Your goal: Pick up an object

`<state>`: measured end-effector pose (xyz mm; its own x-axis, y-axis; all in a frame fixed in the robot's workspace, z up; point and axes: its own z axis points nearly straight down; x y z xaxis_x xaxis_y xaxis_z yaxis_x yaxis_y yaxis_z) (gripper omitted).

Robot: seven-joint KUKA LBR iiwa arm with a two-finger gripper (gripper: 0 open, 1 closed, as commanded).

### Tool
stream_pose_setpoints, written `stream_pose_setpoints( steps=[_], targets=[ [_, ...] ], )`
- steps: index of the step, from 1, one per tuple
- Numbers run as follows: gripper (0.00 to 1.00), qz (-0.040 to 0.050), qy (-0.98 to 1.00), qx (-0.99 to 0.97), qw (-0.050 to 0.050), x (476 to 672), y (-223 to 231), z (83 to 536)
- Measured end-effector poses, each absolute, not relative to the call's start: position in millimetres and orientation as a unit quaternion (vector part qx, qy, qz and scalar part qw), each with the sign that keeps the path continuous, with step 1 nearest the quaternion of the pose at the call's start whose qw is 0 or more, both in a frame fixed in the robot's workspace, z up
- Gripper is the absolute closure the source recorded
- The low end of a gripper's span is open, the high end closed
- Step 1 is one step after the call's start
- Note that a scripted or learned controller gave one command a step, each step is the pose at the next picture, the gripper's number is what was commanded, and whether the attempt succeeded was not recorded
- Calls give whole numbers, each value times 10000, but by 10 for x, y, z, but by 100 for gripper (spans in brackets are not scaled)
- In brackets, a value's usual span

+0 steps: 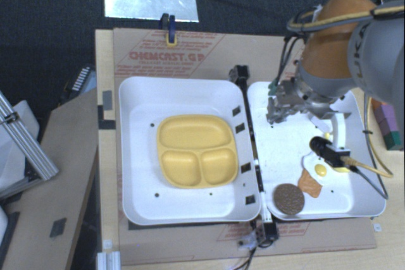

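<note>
Dark carpet surrounds a bench [104, 199] topped with a printed cardboard sheet [171, 50], on which two shallow white bins stand side by side. All positions below are referenced to the yellow tray [193, 150], a three-compartment moulded dish lying flat at the middle of the left bin [136, 136]. The right bin [285, 155] lies directly to the right of the yellow tray, and the two bin rims meet just beyond the tray's right edge. Three small candidate objects sit close together, to the right of the yellow tray and slightly nearer the camera than its lower edge. The brown disc [289, 198] is round, flat and speckled, and it is the closest of the three to the tray. The orange wedge [309, 185] is a thin, angular piece that touches or nearly touches the disc on the side away from the tray. The toy fried egg [321, 169] is white with a raised yellow yolk; it lies just beyond the wedge, farthest from the tray. The gripper [276, 112] hangs to the right of the yellow tray, level with the tray's far edge and well apart from the three objects. Its state cannot be told from this view, and nothing is seen held in it. The grey arm [380, 54] extends away from the tray toward the right.
</note>
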<state>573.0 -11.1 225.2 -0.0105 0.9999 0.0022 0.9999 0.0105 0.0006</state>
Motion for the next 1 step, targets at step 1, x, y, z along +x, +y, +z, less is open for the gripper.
stream_pose_setpoints(
  steps=[1],
  targets=[
    [100,-10,-7107,-7035,7,5720,462,2154]
  ],
)
